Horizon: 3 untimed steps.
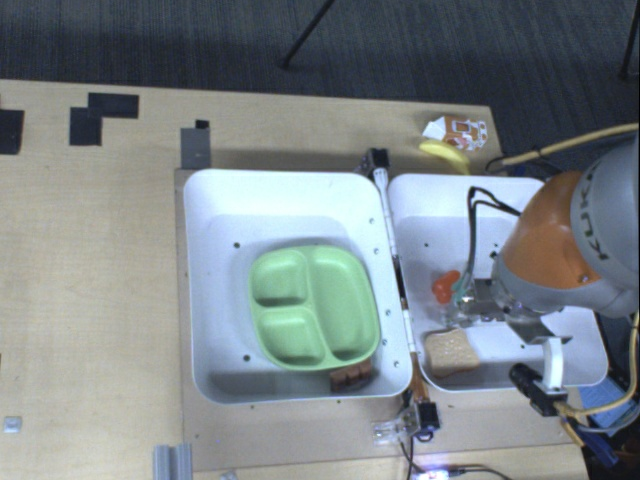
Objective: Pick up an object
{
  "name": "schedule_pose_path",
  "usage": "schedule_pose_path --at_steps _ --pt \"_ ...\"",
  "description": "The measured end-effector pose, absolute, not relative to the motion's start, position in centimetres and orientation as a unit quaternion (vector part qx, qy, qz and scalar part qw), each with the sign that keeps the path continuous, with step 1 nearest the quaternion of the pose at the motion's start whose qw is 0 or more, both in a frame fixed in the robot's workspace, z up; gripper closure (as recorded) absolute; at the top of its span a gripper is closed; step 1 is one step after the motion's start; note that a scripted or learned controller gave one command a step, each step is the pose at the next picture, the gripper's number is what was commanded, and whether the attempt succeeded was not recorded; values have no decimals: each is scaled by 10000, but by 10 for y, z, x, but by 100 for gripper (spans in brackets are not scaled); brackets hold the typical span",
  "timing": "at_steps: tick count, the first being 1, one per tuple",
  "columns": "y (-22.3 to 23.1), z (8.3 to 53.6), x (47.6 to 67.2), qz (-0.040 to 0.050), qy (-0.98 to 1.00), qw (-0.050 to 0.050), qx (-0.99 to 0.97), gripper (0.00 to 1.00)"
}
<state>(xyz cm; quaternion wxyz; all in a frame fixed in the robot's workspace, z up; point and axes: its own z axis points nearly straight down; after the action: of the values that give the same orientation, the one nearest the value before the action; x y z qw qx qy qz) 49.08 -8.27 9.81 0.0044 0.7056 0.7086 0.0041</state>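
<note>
In the right bin (430,218) a small red-orange object (444,288) lies near the middle. A tan, bread-like block (452,351) rests against that bin's near wall. My gripper (464,302) hangs low over the right bin, just right of the red-orange object and above the tan block. The grey arm with its orange band (548,243) covers the right half of this bin. In the left bin (215,228) sits a green divided plate (313,306), with a small brown object (350,376) poking out from under its near edge.
A yellow and white wrapped item (453,136) lies on the bench behind the right bin. Black cables (480,203) run from the arm over the right bin. A small connector with wires (412,423) sits at the bench's front edge.
</note>
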Motion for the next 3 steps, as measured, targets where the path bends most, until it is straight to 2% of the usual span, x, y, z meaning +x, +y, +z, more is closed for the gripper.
schedule_pose_path --at_steps 1,2,3 --pt "-64 186 602 22 7096 22 7046 100" --pt "-65 185 600 7 7095 8 7047 0" --pt "-104 86 632 11 7089 20 7053 0"
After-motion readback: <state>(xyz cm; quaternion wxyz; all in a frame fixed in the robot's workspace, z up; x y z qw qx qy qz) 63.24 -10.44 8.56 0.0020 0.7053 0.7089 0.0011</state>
